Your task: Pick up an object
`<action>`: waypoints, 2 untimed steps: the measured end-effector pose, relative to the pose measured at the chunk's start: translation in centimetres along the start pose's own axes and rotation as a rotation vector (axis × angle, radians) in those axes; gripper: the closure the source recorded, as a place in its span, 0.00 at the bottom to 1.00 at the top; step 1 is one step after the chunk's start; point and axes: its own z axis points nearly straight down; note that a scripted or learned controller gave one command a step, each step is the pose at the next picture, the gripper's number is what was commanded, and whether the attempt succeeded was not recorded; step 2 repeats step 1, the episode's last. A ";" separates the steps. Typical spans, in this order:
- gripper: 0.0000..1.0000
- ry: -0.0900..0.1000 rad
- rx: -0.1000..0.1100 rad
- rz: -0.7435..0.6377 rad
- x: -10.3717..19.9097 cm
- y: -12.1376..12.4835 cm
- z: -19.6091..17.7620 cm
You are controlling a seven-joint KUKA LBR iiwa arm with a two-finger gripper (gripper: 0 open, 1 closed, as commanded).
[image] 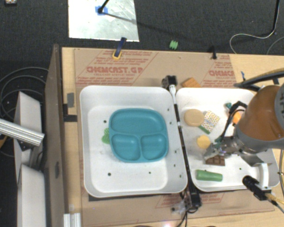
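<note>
We see the arm [267, 117] reaching into the right bin [270, 176] from three o'clock, its gripper [217, 150] low over a brown chocolate-like block [216, 161] at the bin's centre. Whether its jaws are released or clenched, we cannot tell. A yellow piece [203, 141] lies just beside the gripper at ten o'clock, a tan round piece [193, 117] and a patterned packet [209, 120] farther toward twelve. A green piece [208, 175] rests at six o'clock. In the left bin [97, 174] sits a blue divided tray [138, 135].
</note>
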 end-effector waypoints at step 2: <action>1.00 0.001 -0.010 -0.013 8.8 4.7 -9.1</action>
